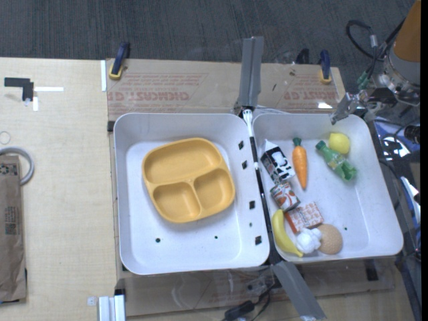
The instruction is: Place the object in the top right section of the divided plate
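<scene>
- The divided plate [188,178] is yellow-orange and lies flat in the left bin [134,246], a little toward that bin's upper middle, with white floor showing all round it.
- Its outline is a rounded rectangle turned slightly, so its long axis runs from lower left to upper right; one long compartment spans the far side and two smaller ones sit side by side on the near side.
- All three compartments show bare yellow.
- The objects lie in the right bin [381,199]: a carrot [300,165] with its long axis running near to far, green top at the far end, tip toward the near edge.
- Just left of the carrot is a black and white carton [276,163], and below it two small red and white packets [294,207].
- A banana [283,236] curves along the near left corner, touching a white ball [307,241] and a tan egg-shaped thing [328,239].
- A lemon [339,142] sits near the far right corner, touching a green bottle-like toy [336,161] that slants down to the right.
- The gripper [348,105] hangs over the far right rim of the right bin, well apart from the plate; the arm behind it slopes up to the right corner, orange band at the frame's edge.
- Whether the claw is spread or closed I cannot tell; nothing is seen between its fingers.
</scene>
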Motion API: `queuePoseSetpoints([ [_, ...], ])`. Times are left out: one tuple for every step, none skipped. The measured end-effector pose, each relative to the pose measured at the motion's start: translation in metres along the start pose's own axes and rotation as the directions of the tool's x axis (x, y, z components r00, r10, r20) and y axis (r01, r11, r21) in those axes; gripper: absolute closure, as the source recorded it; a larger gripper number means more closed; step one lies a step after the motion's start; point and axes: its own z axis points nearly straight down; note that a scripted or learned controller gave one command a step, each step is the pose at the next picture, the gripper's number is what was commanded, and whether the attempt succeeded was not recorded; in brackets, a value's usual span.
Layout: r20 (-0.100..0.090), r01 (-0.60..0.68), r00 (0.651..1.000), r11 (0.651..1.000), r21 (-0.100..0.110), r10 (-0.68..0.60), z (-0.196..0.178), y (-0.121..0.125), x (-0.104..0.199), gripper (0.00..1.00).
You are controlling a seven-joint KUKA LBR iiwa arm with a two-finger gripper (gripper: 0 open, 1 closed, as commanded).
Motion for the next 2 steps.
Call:
queuePoseSetpoints([
  [0.000,0.000,1.000,1.000,0.000,0.000,0.0000,0.0000,0.0000,0.00],
  [0.000,0.000,1.000,1.000,0.000,0.000,0.0000,0.0000,0.0000,0.00],
])
